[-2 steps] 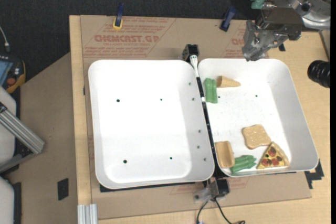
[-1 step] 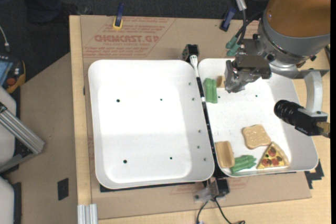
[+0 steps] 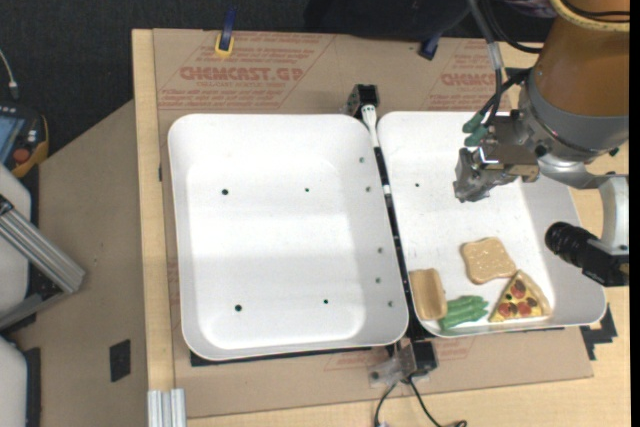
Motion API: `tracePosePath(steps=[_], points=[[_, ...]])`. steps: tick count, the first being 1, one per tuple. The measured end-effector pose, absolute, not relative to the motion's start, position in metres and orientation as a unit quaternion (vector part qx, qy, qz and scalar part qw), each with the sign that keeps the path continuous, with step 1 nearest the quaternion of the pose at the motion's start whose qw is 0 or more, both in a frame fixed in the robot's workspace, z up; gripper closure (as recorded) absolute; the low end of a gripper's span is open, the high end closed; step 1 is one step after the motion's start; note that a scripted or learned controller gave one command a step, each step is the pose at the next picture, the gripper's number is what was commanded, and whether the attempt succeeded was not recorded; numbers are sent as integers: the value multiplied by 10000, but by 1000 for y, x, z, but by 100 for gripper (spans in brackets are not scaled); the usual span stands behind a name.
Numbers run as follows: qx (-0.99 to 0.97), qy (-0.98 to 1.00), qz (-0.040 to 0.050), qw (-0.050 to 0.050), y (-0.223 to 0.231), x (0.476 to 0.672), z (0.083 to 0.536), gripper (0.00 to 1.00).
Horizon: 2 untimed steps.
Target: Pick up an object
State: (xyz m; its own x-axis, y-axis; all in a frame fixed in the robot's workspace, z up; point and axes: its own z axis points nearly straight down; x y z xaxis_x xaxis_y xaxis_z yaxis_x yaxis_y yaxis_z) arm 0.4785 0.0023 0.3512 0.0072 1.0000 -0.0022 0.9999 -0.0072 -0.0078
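Four toy foods lie in the near part of the right bin (image 3: pixel 430 150): a tan toast slice (image 3: pixel 487 261), a pizza slice (image 3: pixel 523 299), a green vegetable piece (image 3: pixel 462 312) and a light brown bread piece (image 3: pixel 428 292) against the bin's left wall. My gripper (image 3: pixel 472 183) hangs over the middle of the right bin, above and behind the toast. Nothing shows between its fingers.
The left bin (image 3: pixel 190 215) sits beside the right one, with a black divider strip (image 3: pixel 385 205) between them. Both rest on a cardboard sheet (image 3: pixel 300 65). A black fixture (image 3: pixel 585 250) sticks in at the right bin's right edge.
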Motion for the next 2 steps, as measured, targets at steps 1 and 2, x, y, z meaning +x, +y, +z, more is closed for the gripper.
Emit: tracePosePath(steps=[1,2], points=[[-7047,-7094,-88,-60,52,480,505,0],[-7089,-7052,69,57,5,483,217,0]])
